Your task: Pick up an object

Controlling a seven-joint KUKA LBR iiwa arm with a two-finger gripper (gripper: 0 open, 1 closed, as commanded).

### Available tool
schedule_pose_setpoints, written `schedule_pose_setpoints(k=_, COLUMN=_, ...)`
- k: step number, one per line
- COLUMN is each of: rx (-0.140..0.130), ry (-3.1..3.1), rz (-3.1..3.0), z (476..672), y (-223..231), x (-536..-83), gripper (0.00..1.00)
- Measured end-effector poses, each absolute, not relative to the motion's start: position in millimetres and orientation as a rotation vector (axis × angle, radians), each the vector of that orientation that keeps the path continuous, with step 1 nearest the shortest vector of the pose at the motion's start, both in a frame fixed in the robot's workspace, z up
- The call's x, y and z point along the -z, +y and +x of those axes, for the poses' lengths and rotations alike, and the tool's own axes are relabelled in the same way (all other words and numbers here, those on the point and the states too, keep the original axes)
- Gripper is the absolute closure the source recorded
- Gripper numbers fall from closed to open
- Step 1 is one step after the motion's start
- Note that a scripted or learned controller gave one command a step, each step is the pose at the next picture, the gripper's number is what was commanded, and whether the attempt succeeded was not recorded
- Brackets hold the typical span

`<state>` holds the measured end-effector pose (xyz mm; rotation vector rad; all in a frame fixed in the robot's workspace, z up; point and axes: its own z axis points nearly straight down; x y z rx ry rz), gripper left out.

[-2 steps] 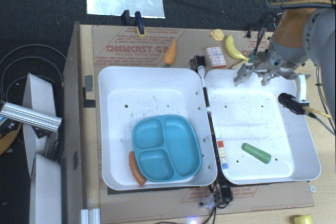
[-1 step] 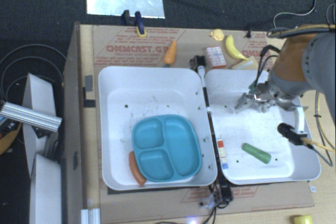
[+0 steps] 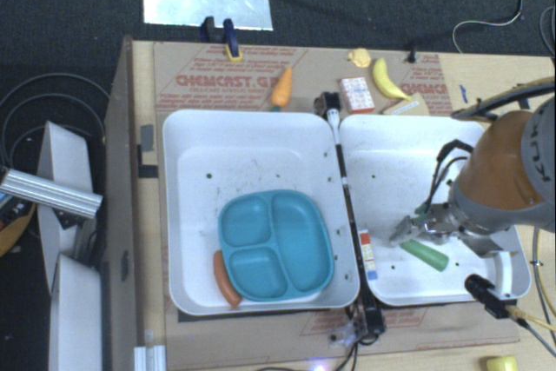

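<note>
Green and stubby, the cylinder lies flat in the right bin, just under the gripper, fingers spread, nothing held. Looks light, rigid, smooth; grip across its narrow middle, or it rolls.

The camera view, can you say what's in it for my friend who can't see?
A grey and orange robot arm reaches into the right bin, its gripper just above a green object. The left bin holds a blue divided plate with an orange sausage-like toy beside it.
</note>
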<state>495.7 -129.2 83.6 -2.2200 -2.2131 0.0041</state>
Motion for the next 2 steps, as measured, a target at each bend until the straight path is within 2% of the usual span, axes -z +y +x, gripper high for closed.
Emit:
schedule_pose_setpoints(k=1, rx=0.006, ry=-2.223, rz=-2.221, z=501.2, y=-128, x=-95, gripper=1.00)
schedule_pose_setpoints(k=2, rx=0.016, ry=-2.242, rz=-2.222, z=563.4, y=-113, x=-214, gripper=1.00)
